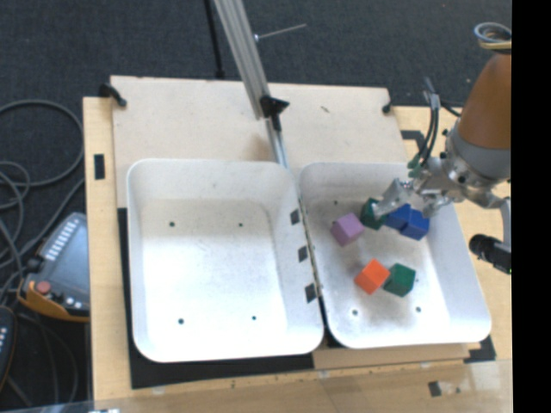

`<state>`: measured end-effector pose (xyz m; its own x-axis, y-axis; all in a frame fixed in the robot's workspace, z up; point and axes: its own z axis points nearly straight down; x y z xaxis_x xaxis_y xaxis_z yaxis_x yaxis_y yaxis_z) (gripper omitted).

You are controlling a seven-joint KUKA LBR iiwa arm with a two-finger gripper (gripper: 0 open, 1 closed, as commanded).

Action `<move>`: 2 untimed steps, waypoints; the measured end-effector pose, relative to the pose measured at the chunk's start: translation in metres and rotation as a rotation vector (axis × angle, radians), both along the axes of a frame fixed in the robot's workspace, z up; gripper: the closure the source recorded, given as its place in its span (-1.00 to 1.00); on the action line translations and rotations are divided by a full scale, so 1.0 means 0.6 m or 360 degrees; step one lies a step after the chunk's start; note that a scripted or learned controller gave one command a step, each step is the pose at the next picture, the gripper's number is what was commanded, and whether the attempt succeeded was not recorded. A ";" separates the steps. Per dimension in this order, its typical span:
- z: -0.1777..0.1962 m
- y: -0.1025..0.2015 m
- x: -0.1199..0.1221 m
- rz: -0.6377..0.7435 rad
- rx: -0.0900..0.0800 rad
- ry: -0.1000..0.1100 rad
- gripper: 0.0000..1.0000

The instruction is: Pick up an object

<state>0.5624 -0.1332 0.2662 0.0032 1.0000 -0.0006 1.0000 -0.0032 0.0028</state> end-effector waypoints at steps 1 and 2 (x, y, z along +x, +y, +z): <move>-0.242 0.045 -0.031 0.0003 0.0003 0.0017 -1.00; -0.217 0.041 -0.025 -0.0004 0.0000 -0.0003 1.00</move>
